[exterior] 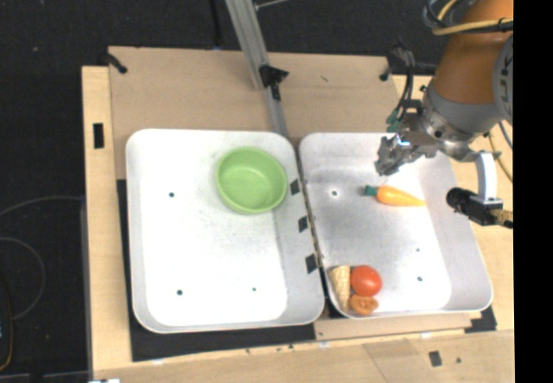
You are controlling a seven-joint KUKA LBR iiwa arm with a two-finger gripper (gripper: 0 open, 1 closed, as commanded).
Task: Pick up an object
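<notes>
The tabletop (190,87) carries two shallow white bins pressed side by side, their inner rims meeting along a seam that runs down the middle. The left bin (173,269) holds a green bowl (251,180) set upright toward its far right corner, near the seam; the rest of that bin's floor lies open all the way to its left and near edges.

The arm reaches in from the right, its orange band high above the right bin (432,277). The gripper (393,154) hangs over the far part of this bin, and I cannot tell from here whether it is spread or closed; nothing visible sits in it. Just below it in the picture lies a toy carrot (396,195), on its side, orange body pointing right and green tip toward the seam, apart from the gripper. Open white floor surrounds the carrot on every side.

Down in the near left corner of the right bin, three things crowd together against the rim: a red tomato (366,279), a pale cone-like piece (340,282) touching its left side, and a small orange-brown piece (363,305) tucked just in front, hard against the near wall. A slanted metal rail (246,18) rises from behind the seam toward the far edge.
</notes>
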